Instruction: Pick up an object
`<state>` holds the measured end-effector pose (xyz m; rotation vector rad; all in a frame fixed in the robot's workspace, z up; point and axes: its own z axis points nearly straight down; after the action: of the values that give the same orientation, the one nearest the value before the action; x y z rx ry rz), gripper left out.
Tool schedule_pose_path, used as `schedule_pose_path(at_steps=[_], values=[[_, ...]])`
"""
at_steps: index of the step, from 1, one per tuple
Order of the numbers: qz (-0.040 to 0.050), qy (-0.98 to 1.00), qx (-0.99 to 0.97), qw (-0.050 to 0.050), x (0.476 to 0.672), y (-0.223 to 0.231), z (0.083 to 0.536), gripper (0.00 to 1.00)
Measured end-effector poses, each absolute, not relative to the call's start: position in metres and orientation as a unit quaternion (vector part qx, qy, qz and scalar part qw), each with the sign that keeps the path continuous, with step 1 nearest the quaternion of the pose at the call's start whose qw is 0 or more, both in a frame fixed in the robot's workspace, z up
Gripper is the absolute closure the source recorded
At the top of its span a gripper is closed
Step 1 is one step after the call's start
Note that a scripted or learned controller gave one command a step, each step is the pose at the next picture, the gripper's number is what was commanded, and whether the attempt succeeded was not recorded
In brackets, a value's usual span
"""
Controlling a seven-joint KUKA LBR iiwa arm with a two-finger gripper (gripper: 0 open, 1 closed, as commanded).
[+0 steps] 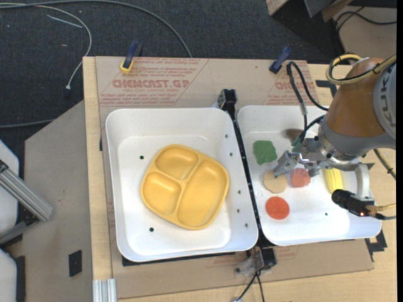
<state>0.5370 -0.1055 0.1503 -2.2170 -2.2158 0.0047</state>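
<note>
1. Right now I have the arm point(360, 109) reaching in over the right bin point(315, 230), with the gripper point(291, 163) low among the small items there.
2. Beneath and around it I see a green piece point(264, 151), a tan disc point(274, 182), a pinkish-red item point(300, 178), a yellow item that looks like corn point(333, 180), and a red-orange round piece point(277, 207) lying apart toward the near side.
3. On my feed the metal fingers sit just beside the pinkish-red item and the tan disc, but I cannot tell whether they are spread or closed, and I see nothing clearly between them.
4. Over in the left bin point(126, 231) a yellow divided plate point(184, 185) lies flat, well apart from the gripper.
5. My read on progress: the approach looks done, the grasp is unconfirmed, and no object appears lifted off the bin floor.
6. What's left, as I judge it, is closing on one item, probably the pinkish-red one or the disc, then raising it clear.
7. Crowding is my worry; neighbouring pieces could get nudged or pinched together.
</note>
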Motion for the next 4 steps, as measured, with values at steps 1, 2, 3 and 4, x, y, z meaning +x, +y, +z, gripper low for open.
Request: schedule_pose_path(at_steps=[1,2,3,4], values=[[-0.0003,-0.707,-0.708,-0.001,0.531,-0.113,0.102,0.00],[-0.0009,-0.707,-0.707,0.002,0.532,-0.113,0.089,0.00],[-0.0033,-0.707,-0.707,-0.002,0.534,-0.113,0.100,1.00],[-0.0008,-0.707,-0.707,-0.002,0.539,-0.121,0.148,1.00]])
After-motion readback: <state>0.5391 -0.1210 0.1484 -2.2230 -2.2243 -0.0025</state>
